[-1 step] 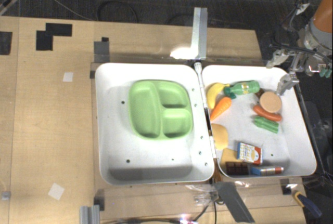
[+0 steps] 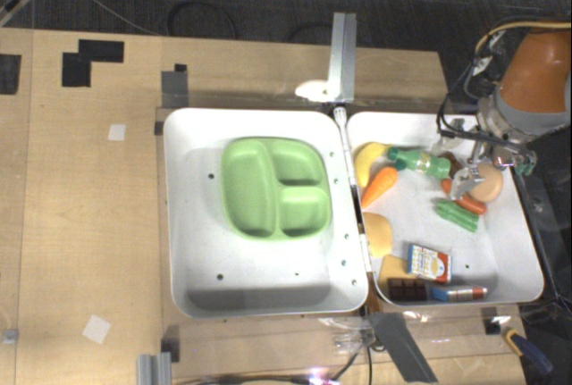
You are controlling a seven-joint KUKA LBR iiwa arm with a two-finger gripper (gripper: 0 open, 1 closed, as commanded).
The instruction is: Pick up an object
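i'm reaching in from the right, my orange band above the wrist, and my gripper [image 2: 471, 180] hangs low over the upper right part of the right bin [image 2: 527, 236]. i cannot tell how my fingers stand, whether apart or together, because the tips blur into the clutter under them. right beneath me lie a pale tan rounded object [image 2: 487, 187], a small red-orange piece [image 2: 471, 205] and a green pod-shaped piece [image 2: 457, 217] just below that; whether i touch any of them i can't say. to my left a green bottle-like object [image 2: 420, 162] lies on its side, and past it sit a yellow piece [image 2: 368, 158] and a carrot [image 2: 379, 184] near the divider between the bins. lower in the same bin are a yellowish round object [image 2: 378, 233], a small printed box [image 2: 428, 262] and a dark marker-like stick [image 2: 447, 292] along the bottom wall. the left bin [image 2: 192, 276] holds a green divided tray [image 2: 273, 187].
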